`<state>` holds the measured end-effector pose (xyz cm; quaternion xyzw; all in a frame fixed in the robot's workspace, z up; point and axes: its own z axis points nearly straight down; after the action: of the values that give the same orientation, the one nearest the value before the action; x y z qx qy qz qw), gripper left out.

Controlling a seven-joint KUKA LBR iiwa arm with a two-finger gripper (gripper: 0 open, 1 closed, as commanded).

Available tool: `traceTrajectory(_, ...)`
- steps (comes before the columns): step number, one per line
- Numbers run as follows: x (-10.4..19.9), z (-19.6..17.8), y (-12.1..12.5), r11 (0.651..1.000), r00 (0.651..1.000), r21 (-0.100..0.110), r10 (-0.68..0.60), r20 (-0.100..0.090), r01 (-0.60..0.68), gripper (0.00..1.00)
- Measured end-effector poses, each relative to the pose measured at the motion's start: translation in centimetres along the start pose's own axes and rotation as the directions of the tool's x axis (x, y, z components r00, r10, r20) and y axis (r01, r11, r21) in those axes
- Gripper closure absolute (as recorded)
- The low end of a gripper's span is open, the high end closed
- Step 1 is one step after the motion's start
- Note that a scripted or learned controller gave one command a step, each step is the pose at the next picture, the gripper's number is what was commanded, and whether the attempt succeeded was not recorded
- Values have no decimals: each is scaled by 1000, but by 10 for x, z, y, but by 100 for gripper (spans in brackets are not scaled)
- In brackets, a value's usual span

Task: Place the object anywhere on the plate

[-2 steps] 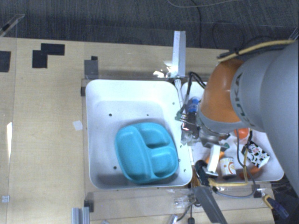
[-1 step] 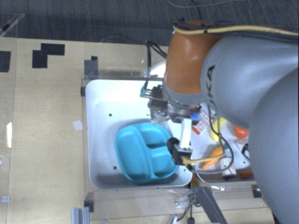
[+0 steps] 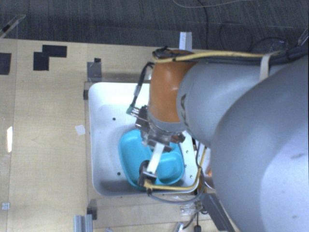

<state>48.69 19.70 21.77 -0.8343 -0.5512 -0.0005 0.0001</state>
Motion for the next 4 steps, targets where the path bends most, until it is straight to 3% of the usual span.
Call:
traceTrajectory(1, 46, 19, 10, 987, 987, 0, 158, 0, -158, 100)
traceTrajectory(2, 46, 19, 10, 988, 988, 0, 157, 0, -157, 0)
traceTrajectory(3, 74, -95, 75, 996, 996, -3, 94, -3, -94, 0)
traceTrajectory(4, 74, -95, 75, 996, 996, -2, 94, -2, -94, 0)
